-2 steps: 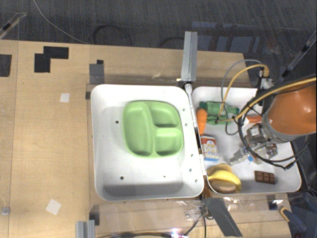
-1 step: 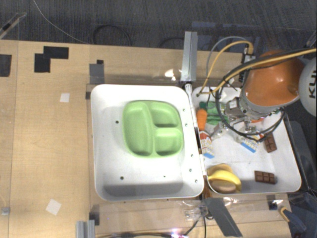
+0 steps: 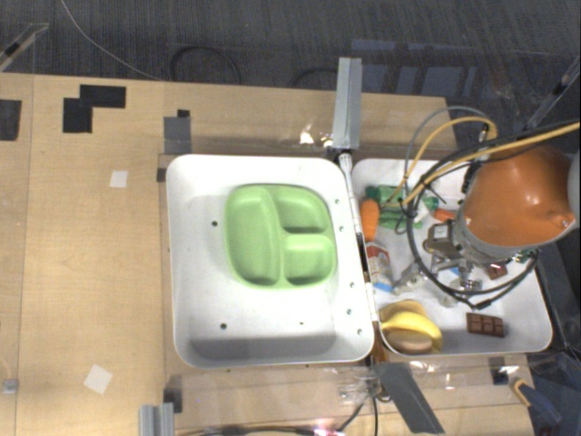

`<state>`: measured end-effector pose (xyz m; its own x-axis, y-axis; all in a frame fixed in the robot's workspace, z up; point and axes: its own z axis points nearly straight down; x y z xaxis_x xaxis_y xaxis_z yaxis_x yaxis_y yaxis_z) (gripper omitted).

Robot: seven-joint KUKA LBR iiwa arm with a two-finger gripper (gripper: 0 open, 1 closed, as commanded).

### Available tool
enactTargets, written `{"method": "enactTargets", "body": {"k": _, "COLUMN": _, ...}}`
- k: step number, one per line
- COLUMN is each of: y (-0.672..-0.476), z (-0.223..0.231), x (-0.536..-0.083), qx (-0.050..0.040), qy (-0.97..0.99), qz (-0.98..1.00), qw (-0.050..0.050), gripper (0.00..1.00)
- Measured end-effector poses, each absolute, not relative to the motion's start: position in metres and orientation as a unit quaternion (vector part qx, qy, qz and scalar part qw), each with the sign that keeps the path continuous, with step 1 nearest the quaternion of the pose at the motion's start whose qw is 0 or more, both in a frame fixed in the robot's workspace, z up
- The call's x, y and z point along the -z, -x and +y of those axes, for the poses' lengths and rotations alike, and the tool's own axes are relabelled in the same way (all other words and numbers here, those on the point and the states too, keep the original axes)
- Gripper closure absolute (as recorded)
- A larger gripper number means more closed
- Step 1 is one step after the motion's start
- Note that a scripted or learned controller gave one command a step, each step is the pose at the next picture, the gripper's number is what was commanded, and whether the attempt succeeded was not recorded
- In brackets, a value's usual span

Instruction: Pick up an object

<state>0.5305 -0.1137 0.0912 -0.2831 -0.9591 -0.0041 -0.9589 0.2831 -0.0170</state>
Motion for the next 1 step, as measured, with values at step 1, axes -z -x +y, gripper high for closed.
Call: {"method": "enactTargets", "body": {"k": 1, "y": -0.5866, "z": -0.0952, "x": -0.0906, "qx": 0.0041, "qy": 0.526, "qz": 0.85, "qw": 0.005, "gripper": 0.0}}
